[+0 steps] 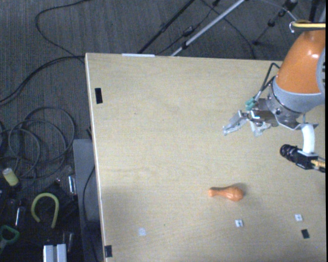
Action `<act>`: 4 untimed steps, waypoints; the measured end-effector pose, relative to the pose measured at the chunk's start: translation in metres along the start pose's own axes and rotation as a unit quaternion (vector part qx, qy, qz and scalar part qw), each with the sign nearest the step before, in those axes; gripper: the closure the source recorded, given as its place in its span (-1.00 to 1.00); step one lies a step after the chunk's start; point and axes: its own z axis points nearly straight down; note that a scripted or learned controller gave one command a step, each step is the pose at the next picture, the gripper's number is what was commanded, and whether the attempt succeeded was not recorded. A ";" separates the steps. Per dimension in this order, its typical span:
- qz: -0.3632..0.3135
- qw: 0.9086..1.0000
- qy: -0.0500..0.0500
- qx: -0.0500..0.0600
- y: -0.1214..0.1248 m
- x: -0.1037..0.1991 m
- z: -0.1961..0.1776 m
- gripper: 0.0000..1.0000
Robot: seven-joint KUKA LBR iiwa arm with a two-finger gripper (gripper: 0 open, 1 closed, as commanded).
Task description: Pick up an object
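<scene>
1. Bench top (164, 124) — pale wood, spreading out under and to the left of the gripper.
2. Arm (302, 70) — orange band above the grey wrist, up and to the right of the gripper.
3. Gripper (238, 123) — hangs over bare board; fingers look spread, nothing between them.
4. Orange object (227, 193) — bulb with a thin neck, lying flat below the gripper, well apart from it.

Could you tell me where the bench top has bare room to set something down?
Most of the wooden bench top is bare: the wide stretch from its left edge across to the gripper, and the far strip above. It is busier near the orange object and the small markers at the near right.
</scene>
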 end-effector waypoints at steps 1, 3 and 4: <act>0.025 1.000 -0.002 0.001 0.041 -0.046 0.143 -1.00; -0.138 0.990 -0.001 -0.001 0.106 0.009 0.142 -1.00; -0.139 0.990 -0.001 -0.001 0.107 0.010 0.133 1.00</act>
